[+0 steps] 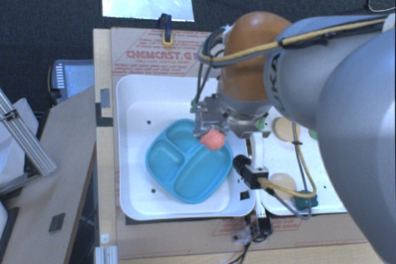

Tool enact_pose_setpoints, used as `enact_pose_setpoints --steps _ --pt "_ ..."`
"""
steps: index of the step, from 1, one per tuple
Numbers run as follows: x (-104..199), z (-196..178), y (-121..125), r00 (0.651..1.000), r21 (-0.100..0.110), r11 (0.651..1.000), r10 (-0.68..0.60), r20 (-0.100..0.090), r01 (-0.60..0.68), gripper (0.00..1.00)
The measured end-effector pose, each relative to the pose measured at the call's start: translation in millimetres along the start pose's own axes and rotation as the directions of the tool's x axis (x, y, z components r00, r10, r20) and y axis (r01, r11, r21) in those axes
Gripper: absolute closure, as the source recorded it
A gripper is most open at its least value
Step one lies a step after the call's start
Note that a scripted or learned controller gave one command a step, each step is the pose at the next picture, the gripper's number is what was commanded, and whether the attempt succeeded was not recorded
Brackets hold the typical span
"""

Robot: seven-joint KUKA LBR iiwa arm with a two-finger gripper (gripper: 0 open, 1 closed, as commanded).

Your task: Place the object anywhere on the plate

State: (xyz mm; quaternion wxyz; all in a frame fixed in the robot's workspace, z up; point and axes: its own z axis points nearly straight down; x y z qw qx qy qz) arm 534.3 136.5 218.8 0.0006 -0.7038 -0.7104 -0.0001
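Observation:
A blue divided plate (185, 167) lies in the left white bin (133, 133). A pink-red round object (213, 140) sits at the plate's upper right edge, directly under my gripper (209, 132). The gripper hangs over that corner of the plate, and the object appears to be between its fingertips. The grey arm with its orange band covers much of the right side.
The right bin (322, 201) holds a pale round object (283, 182) near its front and another pale one (283, 128) further back, with a bit of green beside it. A cardboard sheet (154, 55) lies behind the bins. Cables hang near the divider.

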Motion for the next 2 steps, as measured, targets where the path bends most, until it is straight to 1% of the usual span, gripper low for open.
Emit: enact_pose_setpoints --steps 1,2 --pt "9.1 -10.5 2.0 1.0 -0.002 1.0 0.003 0.0 -0.003 1.0" --pt "8.6 -10.1 1.9 1.0 -0.001 1.0 0.003 0.001 -0.003 0.0"
